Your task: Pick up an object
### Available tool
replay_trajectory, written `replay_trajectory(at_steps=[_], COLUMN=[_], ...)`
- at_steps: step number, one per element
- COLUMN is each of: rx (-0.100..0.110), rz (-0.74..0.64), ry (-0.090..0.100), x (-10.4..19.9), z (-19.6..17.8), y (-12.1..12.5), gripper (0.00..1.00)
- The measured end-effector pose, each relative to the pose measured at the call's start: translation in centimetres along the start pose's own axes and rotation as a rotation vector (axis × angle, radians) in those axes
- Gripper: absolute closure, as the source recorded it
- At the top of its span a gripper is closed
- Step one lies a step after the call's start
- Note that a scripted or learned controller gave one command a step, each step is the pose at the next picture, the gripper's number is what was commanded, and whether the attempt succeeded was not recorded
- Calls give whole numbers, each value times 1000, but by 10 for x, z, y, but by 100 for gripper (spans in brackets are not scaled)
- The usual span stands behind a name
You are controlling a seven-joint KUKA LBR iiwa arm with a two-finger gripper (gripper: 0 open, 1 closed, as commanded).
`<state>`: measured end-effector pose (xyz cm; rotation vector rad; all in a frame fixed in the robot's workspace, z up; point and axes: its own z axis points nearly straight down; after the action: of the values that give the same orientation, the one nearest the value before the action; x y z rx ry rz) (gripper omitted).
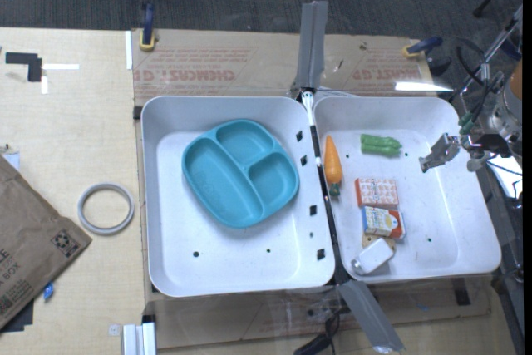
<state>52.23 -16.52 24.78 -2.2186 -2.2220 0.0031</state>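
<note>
- While the gripper (438,152) hangs low over the right bin (465,249) near its right wall, the arm reaches in from the right edge; whether the claw is apart or together, I cannot tell.
- Five things lie in that bin: one green vegetable (381,145), one carrot (332,162), two small cartons (376,193) (383,222), one white object (373,256).
- Green vegetable sits closest to the gripper, long axis left to right.
- Carrot hugs the left wall, long axis up and down the view.
- Over in the left bin (166,262), one blue divided plate (240,172).
- Out on the bench, one tape ring (105,207).
</note>
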Motion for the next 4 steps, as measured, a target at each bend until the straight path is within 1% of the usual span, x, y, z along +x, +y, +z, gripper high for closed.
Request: replay_trajectory(at_steps=[1,2,3,4], rx=[1,-1,-1,-1], rz=[-70,-139,-255,-251], ry=[1,1,1,1], x=[29,54,46,45], z=[128,156,157,148], y=[19,13,-45,-44], gripper=[0,0,0,100])
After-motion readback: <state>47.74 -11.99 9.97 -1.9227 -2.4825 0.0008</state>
